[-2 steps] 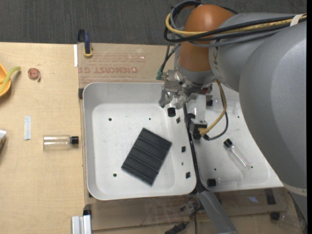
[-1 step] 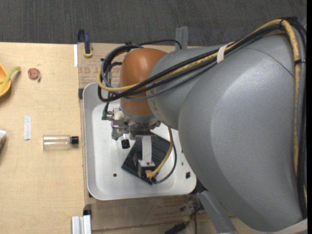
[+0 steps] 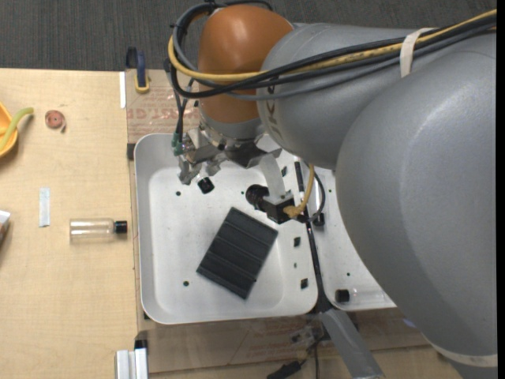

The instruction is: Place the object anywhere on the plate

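From my feed, going left to right: at the far left edge I count one yellow-orange object (image 3: 6,129) cut off by the frame, one small round reddish disc (image 3: 54,119) near it, one small pale strip (image 3: 44,208) lower down, and one clear plastic bottle with a black cap (image 3: 98,228) lying on its side, cap toward the bin. All rest on the light wooden bench top (image 3: 71,290).

Next comes one white bin (image 3: 158,290), its left rim just beside the bottle. In it I count one dark ribbed rectangular block (image 3: 237,252), lying flat and turned at an angle in the bin's middle. I see no plate that I can make out.

I count one arm, its orange band (image 3: 237,61) above the bin's far side, with the gripper (image 3: 197,168) hanging over the bin's upper left part, apart from the block. I cannot tell how its jaws stand, and I see nothing held in them. A yellow cable (image 3: 237,76) loops round the wrist.

The grey arm body covers the right of the view. Beyond the bench, dark grey carpet (image 3: 79,22) runs along the top.
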Tool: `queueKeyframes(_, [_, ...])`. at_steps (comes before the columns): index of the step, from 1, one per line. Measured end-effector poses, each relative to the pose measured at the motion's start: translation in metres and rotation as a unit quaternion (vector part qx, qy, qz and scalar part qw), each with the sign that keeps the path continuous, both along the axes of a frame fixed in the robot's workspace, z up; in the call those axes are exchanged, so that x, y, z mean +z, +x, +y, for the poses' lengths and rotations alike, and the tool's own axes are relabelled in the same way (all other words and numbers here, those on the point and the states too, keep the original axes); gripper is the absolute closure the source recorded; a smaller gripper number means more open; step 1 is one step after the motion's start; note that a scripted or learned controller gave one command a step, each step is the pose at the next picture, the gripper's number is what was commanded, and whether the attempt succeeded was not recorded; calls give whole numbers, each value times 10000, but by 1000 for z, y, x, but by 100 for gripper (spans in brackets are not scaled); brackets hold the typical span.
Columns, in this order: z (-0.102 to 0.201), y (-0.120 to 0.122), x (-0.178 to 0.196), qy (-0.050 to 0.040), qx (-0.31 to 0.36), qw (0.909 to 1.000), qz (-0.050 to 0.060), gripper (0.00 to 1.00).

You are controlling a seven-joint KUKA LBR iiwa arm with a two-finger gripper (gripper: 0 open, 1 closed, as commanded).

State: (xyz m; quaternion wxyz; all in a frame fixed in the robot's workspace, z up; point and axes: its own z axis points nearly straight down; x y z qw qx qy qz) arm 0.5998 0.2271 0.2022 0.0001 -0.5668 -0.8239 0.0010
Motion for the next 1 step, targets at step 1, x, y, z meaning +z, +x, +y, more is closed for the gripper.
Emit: queueKeyframes(1, [-66, 60, 112, -6, -406, 9992, -6, 100])
